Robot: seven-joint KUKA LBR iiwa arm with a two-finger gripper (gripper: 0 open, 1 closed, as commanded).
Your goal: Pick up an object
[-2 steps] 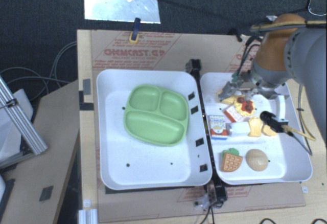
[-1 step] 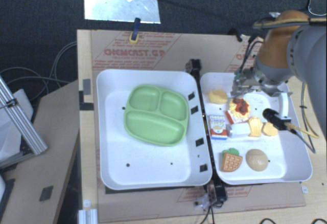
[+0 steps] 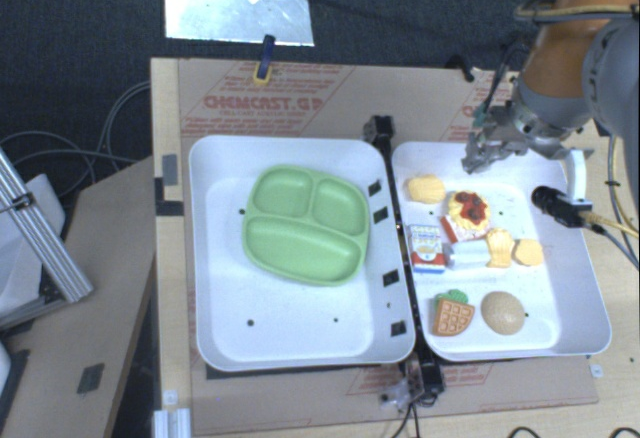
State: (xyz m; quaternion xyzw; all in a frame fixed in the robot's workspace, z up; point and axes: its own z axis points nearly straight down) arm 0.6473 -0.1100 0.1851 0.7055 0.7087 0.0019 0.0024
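The claw (image 3: pixel 478 158), whether wide or narrow I cannot tell, hovers empty in the approach step and must next drop onto the yellow toy (image 3: pixel 426 189) just below-left of it.

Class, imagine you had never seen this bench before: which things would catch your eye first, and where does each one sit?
The green divided plate stands out, alone in the left bin. Next come the toy foods clustered in the right bin, among them a waffle and a brown egg-shaped piece near its front. The gripper hangs above that bin's back edge, grasping nothing.
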